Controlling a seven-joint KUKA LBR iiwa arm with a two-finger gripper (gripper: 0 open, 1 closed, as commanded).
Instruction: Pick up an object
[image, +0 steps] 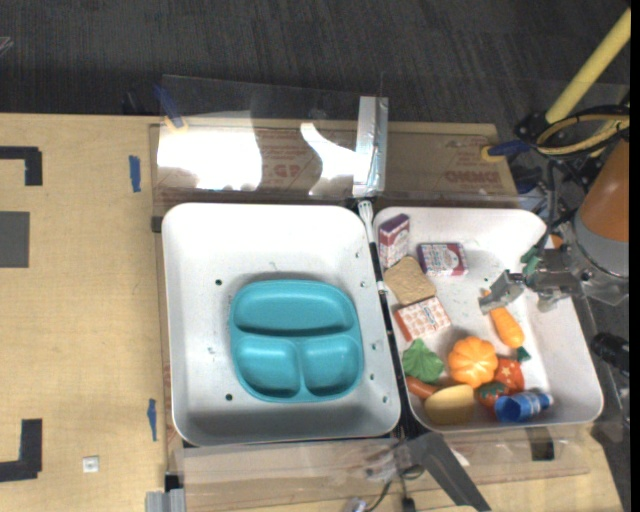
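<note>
The tool (503, 291) hangs over the right bin (580, 345), how its tips stand I cannot tell, just above the small carrot (508, 327), so it should drop straight and centre across it.

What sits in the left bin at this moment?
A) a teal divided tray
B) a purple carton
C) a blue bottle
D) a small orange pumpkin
A: the teal divided tray lies alone in the middle of the left bin, while the other items sit in the right bin.
</note>
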